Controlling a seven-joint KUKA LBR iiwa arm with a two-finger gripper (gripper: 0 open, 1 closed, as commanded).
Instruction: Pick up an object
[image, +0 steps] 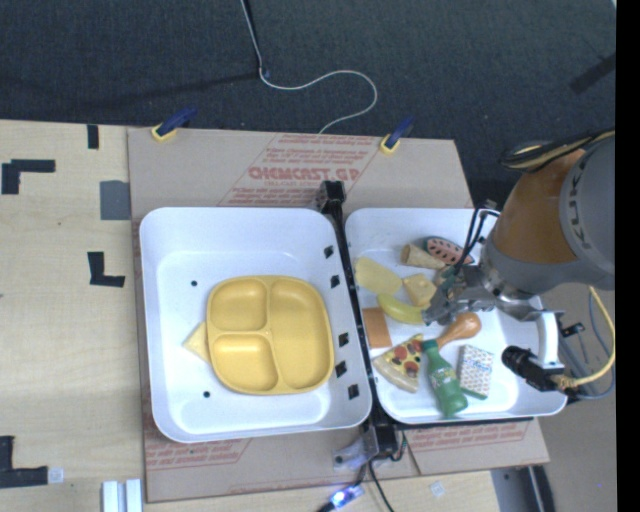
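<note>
The arm reaches in from the right and its pincer is low in the right bin, among a heap of toy food. Whether it is open or closed cannot be told, because the dark wrist covers it, and nothing is visibly held. Just beside it lie a yellow wedge and a banana; a brown drumstick touches its lower side. Nearer the front edge are a pizza slice, a green bottle and a speckled block. The left bin carries a yellow divided plate. The step in hand seems to be the descent onto one object. To do it well, the pincer should probably center over one piece, such as the wedge, and close before lifting, because the neighbours crowd closely and may be pushed.
</note>
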